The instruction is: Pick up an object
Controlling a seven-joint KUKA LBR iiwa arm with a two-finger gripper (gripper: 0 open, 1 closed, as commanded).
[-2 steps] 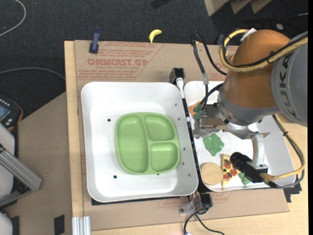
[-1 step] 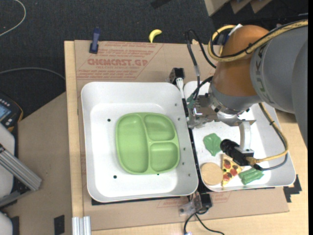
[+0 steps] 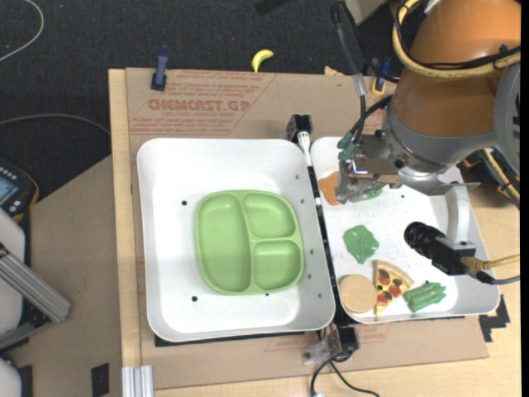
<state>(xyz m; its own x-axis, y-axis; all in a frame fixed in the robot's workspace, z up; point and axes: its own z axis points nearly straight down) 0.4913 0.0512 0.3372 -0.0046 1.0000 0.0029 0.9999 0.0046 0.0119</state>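
From the overhead camera, the gripper (image 3: 354, 182) hangs low over the far left corner of the right bin (image 3: 393, 217). It is just beside an orange piece (image 3: 328, 188) that lies against the wall. That is likely its pick, being nearest. Whether the tool is wide or narrow I can't tell.

That bin has five toys: the orange piece, one green leaf (image 3: 360, 242), one pizza slice (image 3: 388, 279), one tan disc (image 3: 356, 293) and one green sprig (image 3: 426, 296). The last three are clustered near. The left bin (image 3: 165, 180) holds one green plate (image 3: 248, 240) with three compartments, well apart from the work.
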